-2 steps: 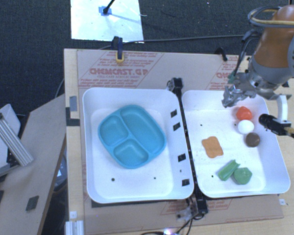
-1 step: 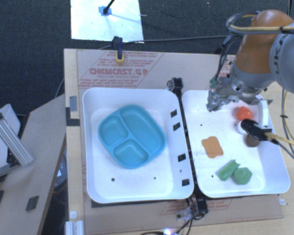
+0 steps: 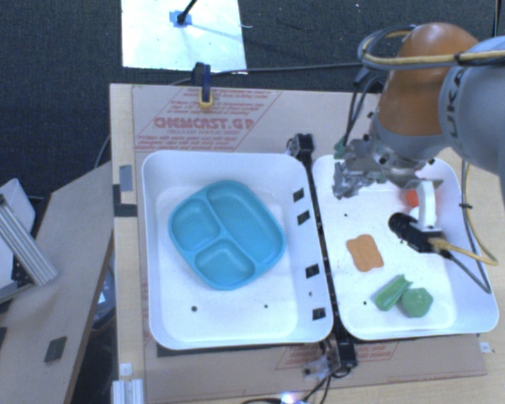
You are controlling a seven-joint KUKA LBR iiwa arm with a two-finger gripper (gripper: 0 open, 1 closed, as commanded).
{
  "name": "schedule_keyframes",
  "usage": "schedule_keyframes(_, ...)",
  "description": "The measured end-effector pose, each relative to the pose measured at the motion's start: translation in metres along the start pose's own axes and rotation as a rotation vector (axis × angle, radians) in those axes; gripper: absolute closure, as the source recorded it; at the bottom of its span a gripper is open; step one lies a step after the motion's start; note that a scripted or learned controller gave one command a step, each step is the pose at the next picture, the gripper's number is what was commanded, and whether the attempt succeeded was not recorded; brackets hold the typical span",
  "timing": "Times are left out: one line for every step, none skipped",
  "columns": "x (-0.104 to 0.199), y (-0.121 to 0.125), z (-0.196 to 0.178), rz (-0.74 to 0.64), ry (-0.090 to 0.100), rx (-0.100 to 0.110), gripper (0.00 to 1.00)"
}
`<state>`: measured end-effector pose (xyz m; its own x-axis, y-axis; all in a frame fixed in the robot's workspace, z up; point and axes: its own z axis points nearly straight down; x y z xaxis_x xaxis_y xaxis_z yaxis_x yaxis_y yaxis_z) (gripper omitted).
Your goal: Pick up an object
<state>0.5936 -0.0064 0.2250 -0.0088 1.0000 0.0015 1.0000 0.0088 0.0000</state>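
Here, left bin (image 3: 164, 310) holds a blue tray (image 3: 225, 234); right bin (image 3: 480, 305), orange pad (image 3: 364, 252), green pieces (image 3: 402, 296); gripper (image 3: 347, 182) state unclear.

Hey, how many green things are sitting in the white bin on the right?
2. A light green block lies near the right bin's front edge, and a darker green lump sits touching it on its right. The arm may hide others farther back.

a blue clamp (image 3: 203, 83) grips the bench's (image 3: 236, 112) far edge, near a white sheet (image 3: 181, 23).
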Motion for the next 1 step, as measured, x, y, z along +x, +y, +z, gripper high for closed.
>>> schedule_keyframes(0.0626,-0.0077,-0.0063,-0.002,0.001,-0.001,1.0)
